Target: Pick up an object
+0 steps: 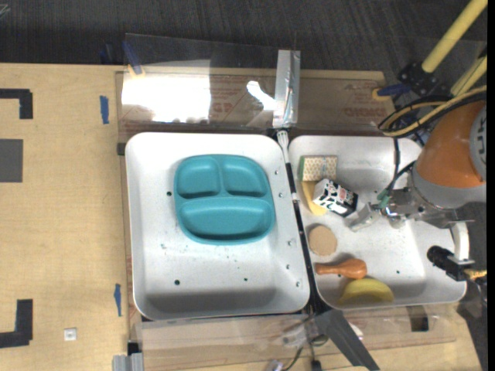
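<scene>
From my remote station, I see the left bin [147, 230] holding a teal divided tray [224, 198] at frame centre. The right bin [402, 280] holds the cow-patterned toy [336, 199], brown disc [322, 241] and banana [366, 290]; the claw [370, 213] hovers beside the toy, its opening indiscernible.

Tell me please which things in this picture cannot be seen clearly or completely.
- Gripper, camera view: small and blurred, so its state cannot be told.
- Arm: cut off by the right edge of the view.
- Black-and-white object in the right bin: too small to identify.
- Yellow item: partly hidden behind the black-and-white object.
- Patterned card: print too small to read.
</scene>
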You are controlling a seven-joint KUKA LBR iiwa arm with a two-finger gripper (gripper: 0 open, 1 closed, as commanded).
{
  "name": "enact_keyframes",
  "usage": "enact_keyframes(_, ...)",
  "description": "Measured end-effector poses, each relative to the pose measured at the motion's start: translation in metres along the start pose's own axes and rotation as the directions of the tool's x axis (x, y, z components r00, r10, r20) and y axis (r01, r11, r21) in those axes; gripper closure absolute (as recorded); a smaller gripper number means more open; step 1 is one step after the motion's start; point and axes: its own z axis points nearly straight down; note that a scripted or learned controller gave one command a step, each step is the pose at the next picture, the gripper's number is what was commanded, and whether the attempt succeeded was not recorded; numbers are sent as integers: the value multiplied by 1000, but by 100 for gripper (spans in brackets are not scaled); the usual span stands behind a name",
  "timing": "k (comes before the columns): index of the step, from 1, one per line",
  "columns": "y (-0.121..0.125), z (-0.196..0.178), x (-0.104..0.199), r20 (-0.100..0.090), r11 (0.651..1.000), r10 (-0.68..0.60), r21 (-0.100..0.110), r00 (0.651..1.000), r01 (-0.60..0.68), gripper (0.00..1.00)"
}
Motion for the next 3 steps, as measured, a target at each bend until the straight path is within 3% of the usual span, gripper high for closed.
enact_keyframes(1,42,0,61,1,983,-181,-4,983,181,0)
enact_keyframes(2,29,-101,79,1,990,-141,-4,990,141,0)
enact_keyframes(3,34,-119,97,1,867,-498,0,867,498,0)
